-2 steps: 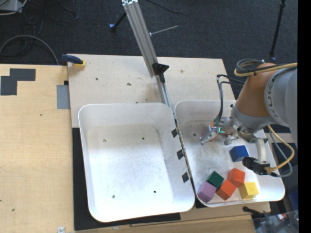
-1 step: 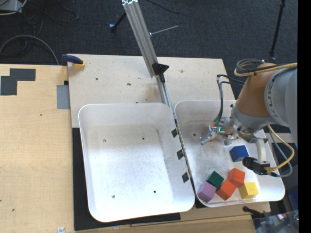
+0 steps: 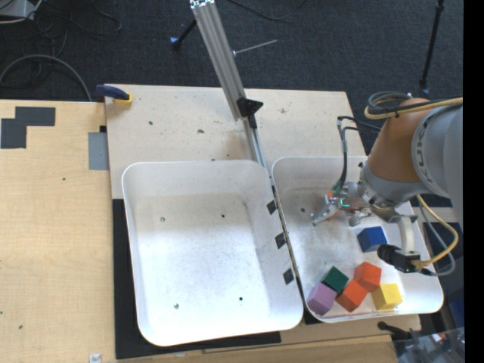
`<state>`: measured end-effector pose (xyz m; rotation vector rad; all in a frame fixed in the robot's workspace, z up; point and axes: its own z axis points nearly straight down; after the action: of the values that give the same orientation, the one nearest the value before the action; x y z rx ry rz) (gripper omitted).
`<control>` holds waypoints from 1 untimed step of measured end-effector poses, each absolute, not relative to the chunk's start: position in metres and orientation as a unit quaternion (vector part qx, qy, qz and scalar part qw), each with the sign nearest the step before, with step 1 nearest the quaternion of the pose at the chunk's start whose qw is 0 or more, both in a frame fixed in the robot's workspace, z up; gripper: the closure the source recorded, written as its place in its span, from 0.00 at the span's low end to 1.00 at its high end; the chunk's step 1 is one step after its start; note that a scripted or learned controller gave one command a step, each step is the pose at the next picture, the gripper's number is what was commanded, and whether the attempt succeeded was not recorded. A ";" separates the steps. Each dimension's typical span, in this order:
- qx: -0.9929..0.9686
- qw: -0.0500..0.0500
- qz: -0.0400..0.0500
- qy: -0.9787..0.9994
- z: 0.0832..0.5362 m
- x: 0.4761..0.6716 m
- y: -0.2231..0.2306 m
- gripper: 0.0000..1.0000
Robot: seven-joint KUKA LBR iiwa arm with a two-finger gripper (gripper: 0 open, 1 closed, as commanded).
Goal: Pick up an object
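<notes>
My gripper (image 3: 335, 209) hangs low over the middle of the right bin (image 3: 302, 174), its metal fingers spread apart with nothing between them. A blue block (image 3: 371, 238) lies just right of and below the fingers, apart from them. Toward the bin's front edge sit a green block (image 3: 334, 280), a purple block (image 3: 321, 298), two orange blocks (image 3: 368, 274) (image 3: 351, 296) and a yellow block (image 3: 387, 296), packed close together.
The left bin (image 3: 151, 184) lies beside the right one, divided from it by a rim with black clips (image 3: 279, 240). A slanted aluminium bar (image 3: 227, 66) rises behind the bins. Cables loop around the arm's wrist (image 3: 397, 157) at the right.
</notes>
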<state>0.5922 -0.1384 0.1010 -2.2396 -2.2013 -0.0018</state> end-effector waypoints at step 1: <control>-0.713 0.001 -0.001 -0.701 0.101 0.592 -0.138 0.00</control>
<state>0.5922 -0.1385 0.1010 -2.2399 -2.2012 -0.0019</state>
